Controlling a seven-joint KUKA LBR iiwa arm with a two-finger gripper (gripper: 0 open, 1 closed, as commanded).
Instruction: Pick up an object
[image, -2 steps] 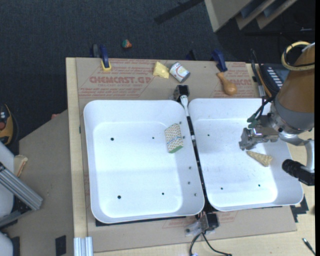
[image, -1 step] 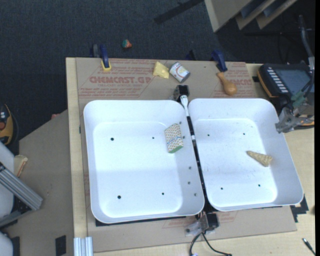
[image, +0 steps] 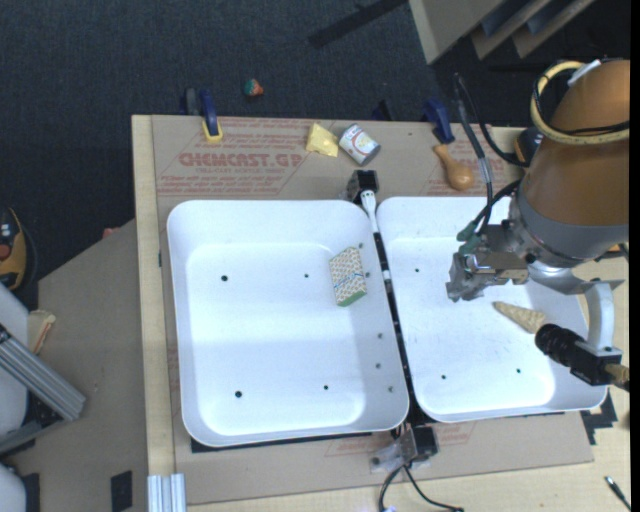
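A small block with a speckled green and tan pattern (image: 348, 275) lies in the left bin (image: 200, 330), close to its right wall. A pale tan cone (image: 522, 316) lies on its side in the right bin (image: 470, 385), near the right wall. My gripper (image: 472, 284) hangs over the right bin's upper middle, just left of and a little above the cone. Nothing shows between its metal tips, and it is well apart from the patterned block.
Beyond the bins, on the brown board, sit a yellow wedge (image: 322, 140), a small white box (image: 359, 144) and a tan pear-shaped piece (image: 458, 171). Blue clamps (image: 210, 112) hold the board's far edge. The bins' shared wall (image: 385, 300) runs between the block and my gripper.
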